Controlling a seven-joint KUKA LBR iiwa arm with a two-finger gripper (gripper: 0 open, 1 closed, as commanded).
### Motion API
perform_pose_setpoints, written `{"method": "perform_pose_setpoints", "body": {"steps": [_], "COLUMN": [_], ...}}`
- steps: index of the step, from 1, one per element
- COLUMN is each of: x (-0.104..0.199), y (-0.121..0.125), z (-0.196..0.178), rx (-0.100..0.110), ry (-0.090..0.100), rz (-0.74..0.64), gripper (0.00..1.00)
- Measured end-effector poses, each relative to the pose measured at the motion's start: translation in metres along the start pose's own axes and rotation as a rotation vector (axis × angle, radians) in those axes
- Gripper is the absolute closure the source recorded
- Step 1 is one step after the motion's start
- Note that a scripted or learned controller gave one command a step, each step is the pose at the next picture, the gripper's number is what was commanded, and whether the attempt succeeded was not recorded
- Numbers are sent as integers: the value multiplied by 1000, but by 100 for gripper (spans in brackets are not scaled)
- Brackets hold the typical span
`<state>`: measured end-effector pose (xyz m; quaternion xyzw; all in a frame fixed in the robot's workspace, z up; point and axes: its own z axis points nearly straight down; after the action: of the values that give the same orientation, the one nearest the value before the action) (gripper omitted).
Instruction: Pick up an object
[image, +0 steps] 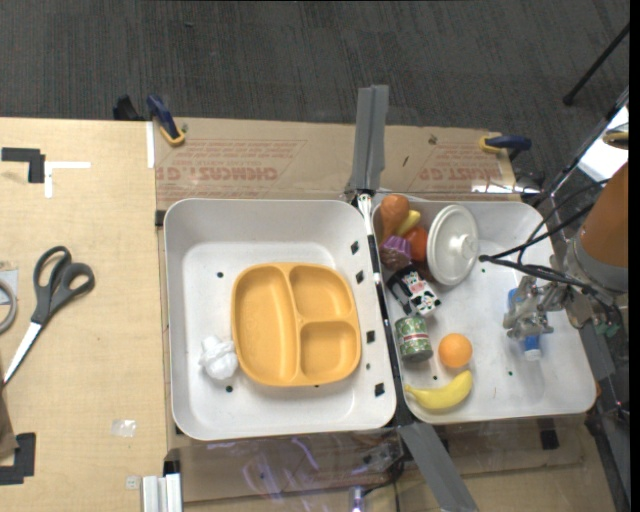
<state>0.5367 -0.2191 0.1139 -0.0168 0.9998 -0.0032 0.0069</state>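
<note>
Right bin (560, 395): banana (442, 391), orange (455, 351), green can (414, 337), silver lid (452, 244) and mixed small items, crowded against the left wall, leaving the right floor open for approach. Gripper (527, 322): low over that open floor, apparently above a small blue-tipped item (532, 348); whether it grips anything cannot be told. Left bin (180, 330): yellow divided plate (296, 323), white crumpled piece (216, 357).
</note>
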Motion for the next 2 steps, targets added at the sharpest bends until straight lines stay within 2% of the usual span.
{"method": "perform_pose_setpoints", "body": {"steps": [1, 2], "x": [0, -21], "y": [1, -2], "z": [0, 20], "rx": [-1, -5], "ry": [0, 7], "rz": [-1, 103], "gripper": [0, 0]}}
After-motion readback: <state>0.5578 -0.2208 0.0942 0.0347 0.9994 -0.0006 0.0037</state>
